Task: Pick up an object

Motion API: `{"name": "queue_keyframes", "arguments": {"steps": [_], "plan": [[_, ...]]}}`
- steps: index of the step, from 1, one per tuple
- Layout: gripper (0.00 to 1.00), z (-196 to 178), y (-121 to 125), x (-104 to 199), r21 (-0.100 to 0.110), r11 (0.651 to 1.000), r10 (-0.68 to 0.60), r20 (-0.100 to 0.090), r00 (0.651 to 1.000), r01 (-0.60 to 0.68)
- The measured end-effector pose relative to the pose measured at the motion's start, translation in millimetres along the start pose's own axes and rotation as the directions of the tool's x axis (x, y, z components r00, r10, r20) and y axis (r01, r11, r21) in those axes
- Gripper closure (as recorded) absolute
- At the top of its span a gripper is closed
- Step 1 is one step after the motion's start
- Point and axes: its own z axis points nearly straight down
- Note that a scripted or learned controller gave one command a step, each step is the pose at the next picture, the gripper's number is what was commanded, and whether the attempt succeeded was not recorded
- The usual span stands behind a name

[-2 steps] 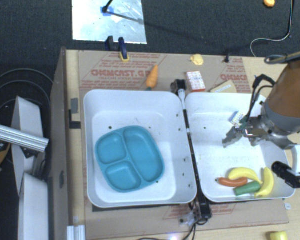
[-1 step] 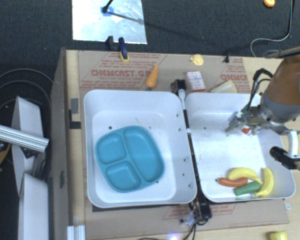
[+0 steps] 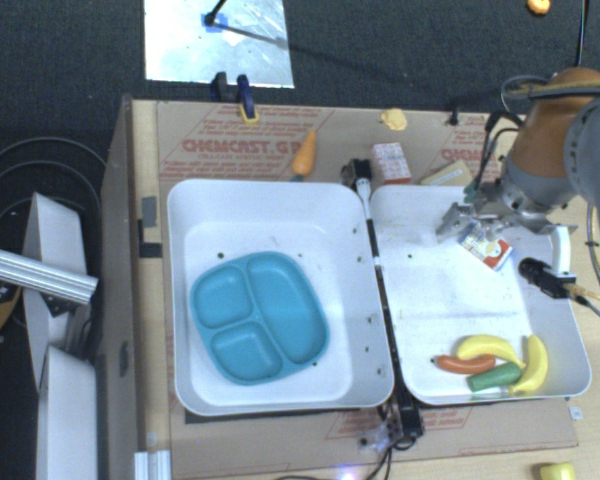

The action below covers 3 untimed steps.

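Observation:
My gripper (image 3: 466,222) hangs over the far right part of the right bin (image 3: 420,298), with the grey arm and its orange band reaching in from the right. A small red and white carton (image 3: 494,255) lies just below and to the right of the gripper, close to it or touching it. At the bin's near right corner lie two yellow bananas (image 3: 533,362), a red sausage (image 3: 464,364) and a green piece (image 3: 494,376), all bunched together. The left bin (image 3: 200,213) holds a blue divided plate (image 3: 258,315).
Behind the bins on the cardboard lie an orange carrot (image 3: 305,153), a small pink box (image 3: 390,162), a yellow lump (image 3: 394,120) and a pale flat piece (image 3: 446,175). Blue clamps (image 3: 232,88) stand at the bench's far edge.

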Motion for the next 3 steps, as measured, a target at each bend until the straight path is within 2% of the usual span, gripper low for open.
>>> {"name": "queue_keyframes", "arguments": {"steps": [1,2,3], "plan": [[1.0,-12,-1,0,0.0,1.0,0.0,-0.001,1.0,0.0],[1.0,-109,-33,-51,-0.004,1.0,0.009,0.005,1.0,-0.009],[1.0,-83,-26,13,0.004,1.0,-0.002,-0.001,1.0,0.002]]}}
